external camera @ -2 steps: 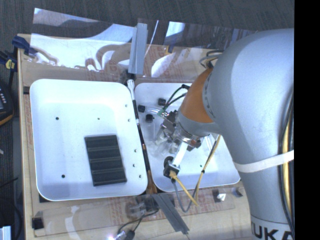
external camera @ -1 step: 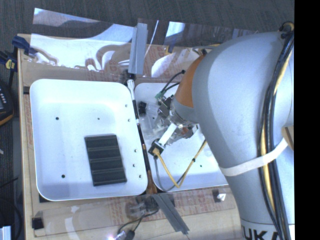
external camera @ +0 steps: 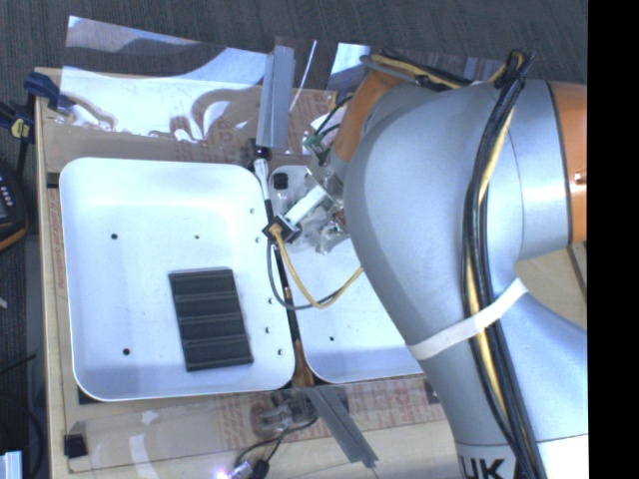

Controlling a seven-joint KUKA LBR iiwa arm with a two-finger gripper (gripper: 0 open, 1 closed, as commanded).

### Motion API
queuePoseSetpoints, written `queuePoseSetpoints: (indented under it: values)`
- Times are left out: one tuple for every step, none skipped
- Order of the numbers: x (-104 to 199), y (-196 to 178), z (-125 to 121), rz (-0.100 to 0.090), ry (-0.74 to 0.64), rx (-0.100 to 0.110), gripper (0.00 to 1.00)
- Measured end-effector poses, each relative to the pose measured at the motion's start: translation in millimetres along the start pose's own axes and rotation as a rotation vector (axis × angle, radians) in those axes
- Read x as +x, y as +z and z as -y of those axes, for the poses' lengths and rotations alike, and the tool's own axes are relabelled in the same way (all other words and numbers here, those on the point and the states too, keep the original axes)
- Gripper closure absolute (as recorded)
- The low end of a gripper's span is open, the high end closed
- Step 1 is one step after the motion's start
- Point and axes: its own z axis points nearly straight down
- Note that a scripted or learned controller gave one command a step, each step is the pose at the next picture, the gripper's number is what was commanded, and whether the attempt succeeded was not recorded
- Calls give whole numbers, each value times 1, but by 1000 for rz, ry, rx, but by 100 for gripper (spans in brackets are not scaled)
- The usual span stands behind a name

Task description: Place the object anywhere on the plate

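A dark grey ribbed rectangular plate (external camera: 210,318) lies flat in the left white bin (external camera: 120,198), toward its front middle. My gripper (external camera: 312,218) hangs under the big grey arm (external camera: 449,228), low over the right bin's (external camera: 349,352) left edge, close to the seam between the two bins. It is about a hand's width up and to the right of the plate. The arm's body hides most of the right bin and whatever lies under the gripper.
A yellow cable (external camera: 321,297) loops from the wrist down over the right bin's floor. A grey metal strut (external camera: 275,93) stands behind the bins, and another bracket (external camera: 334,422) sits at the front. The bench's brown edge (external camera: 150,133) runs behind the left bin.
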Motion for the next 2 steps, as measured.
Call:
queuePoseSetpoints:
  values:
    - [-10, 2, 0, 4, 195, 10, 100]
    - [3, 1, -9, 0, 280, 7, 100]
